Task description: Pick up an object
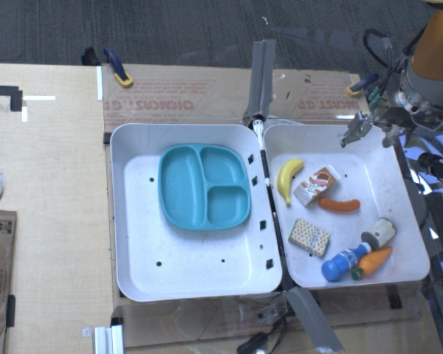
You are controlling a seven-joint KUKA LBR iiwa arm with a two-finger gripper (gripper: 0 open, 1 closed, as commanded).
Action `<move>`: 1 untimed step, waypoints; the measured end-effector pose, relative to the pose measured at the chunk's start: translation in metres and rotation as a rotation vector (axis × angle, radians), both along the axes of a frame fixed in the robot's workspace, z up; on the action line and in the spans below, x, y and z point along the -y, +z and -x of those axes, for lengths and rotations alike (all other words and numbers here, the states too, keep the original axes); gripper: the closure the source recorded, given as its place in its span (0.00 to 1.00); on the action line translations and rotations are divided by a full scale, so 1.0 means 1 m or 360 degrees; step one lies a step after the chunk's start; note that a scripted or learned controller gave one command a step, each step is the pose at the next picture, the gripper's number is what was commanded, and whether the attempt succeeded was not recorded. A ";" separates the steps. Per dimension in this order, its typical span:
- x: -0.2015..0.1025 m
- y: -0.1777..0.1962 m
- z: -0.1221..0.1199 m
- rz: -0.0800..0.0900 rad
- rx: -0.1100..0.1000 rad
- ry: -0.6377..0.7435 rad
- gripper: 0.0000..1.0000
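Jaws: my jaws [371, 127] hang over the far right corner of the right bin [407, 220]; I cannot tell whether they are apart or together, and nothing shows between them.
Arm: my wrist comes in from the upper right, the orange band [437, 46] above it, cables trailing around.
Banana [286, 179]: nearest my jaws, in the right bin's far left part, long axis running near to far, curved.
Small carton [315, 186]: just right of the banana, tilted.
Sausage [340, 206]: just near the carton, long axis left to right.
Cracker block [309, 237]: nearer still, lying flat at a slant.
Blue bottle [344, 263]: near edge, cap end pointing left and near.
Carrot [373, 261]: touching the bottle, lying beside it along the same slant.
Little jar [379, 232]: just beyond the carrot.
Left bin [133, 234]: holds a teal divided plate [204, 186].
Bench [44, 198]: pale wood to the left.
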State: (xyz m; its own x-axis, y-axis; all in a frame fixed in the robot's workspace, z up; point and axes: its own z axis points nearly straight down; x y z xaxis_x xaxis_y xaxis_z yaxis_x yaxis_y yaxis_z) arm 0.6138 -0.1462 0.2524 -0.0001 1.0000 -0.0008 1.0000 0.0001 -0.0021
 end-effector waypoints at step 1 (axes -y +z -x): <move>-0.006 -0.113 0.017 -0.0001 -0.0003 0.0070 0.00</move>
State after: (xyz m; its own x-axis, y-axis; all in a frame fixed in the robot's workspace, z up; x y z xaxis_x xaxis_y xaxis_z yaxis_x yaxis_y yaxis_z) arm 0.5968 -0.1402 0.1390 -0.0440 0.9990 0.0001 0.9990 0.0440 -0.0041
